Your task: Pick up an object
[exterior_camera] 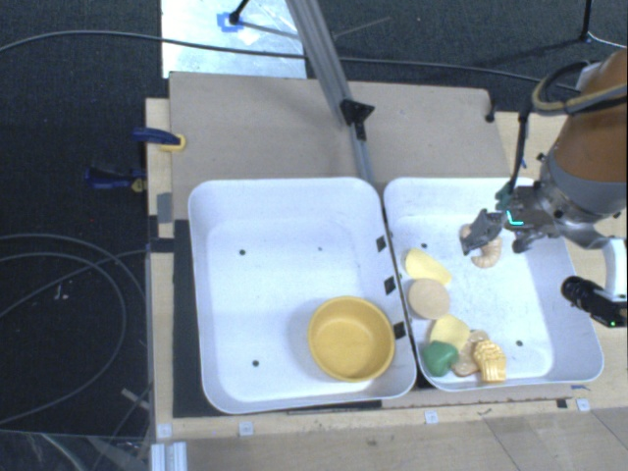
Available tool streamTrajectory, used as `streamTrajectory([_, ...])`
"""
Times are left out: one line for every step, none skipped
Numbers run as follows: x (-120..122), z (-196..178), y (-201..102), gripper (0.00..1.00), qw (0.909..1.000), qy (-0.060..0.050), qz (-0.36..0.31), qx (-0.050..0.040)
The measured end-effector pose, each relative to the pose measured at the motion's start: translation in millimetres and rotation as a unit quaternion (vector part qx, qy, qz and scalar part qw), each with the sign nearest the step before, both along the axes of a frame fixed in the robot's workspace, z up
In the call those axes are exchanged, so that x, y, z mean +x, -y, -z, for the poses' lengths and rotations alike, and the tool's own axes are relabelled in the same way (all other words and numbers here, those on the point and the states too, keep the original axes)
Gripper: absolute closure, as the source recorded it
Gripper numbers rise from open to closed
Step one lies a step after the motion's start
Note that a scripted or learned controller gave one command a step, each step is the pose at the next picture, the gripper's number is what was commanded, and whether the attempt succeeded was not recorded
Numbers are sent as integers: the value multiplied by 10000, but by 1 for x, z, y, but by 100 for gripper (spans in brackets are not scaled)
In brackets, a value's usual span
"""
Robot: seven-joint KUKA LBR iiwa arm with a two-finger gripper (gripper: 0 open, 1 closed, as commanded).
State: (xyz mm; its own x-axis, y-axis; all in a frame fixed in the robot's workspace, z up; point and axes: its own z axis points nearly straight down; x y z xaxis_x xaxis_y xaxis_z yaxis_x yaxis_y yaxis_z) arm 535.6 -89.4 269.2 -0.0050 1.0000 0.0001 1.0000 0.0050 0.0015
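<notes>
Hovering — jaws over lumpy tan obj (487, 254)

Grey arm with orange band reaching in from the right, end effector (483, 234) lowered, pointing left

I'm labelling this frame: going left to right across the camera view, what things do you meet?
Blue clamp → left bin → yellow bowl → tan round piece → gripper → arm.
</notes>
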Motion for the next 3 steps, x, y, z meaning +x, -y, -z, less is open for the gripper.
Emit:
streamTrajectory([0,0,0,0,10000,3,0,-1])
streamTrajectory([7,50,7,0,10000,-19,22,0])
streamTrajectory([-3,103,11,0,10000,-23,24,3])
